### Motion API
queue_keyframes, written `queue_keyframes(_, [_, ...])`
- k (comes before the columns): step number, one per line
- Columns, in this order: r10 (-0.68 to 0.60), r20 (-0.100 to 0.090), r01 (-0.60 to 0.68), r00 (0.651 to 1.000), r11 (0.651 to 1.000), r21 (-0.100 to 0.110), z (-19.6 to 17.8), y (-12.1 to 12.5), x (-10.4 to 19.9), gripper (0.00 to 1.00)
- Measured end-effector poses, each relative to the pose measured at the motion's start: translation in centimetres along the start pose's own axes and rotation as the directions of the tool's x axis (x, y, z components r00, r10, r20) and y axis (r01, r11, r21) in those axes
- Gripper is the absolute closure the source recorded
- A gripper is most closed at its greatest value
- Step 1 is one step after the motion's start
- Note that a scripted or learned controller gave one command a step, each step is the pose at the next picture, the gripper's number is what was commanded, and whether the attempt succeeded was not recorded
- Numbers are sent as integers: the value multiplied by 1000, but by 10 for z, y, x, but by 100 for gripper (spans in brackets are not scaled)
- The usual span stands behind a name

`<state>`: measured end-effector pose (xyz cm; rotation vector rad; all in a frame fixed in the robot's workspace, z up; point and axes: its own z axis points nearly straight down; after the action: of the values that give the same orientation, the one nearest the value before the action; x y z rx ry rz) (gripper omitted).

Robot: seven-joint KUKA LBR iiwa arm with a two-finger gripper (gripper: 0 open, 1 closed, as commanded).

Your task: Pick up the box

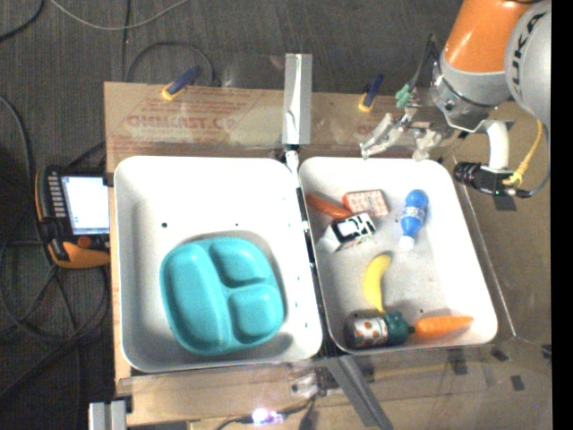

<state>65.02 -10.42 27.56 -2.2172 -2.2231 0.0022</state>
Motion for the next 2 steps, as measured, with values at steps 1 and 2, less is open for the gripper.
queue_keyframes(1, [167,1,-167,986,986,1,20,18,53,0])
queue_keyframes(2, [158,1,-158,987,987,-20,171,24,-3,0])
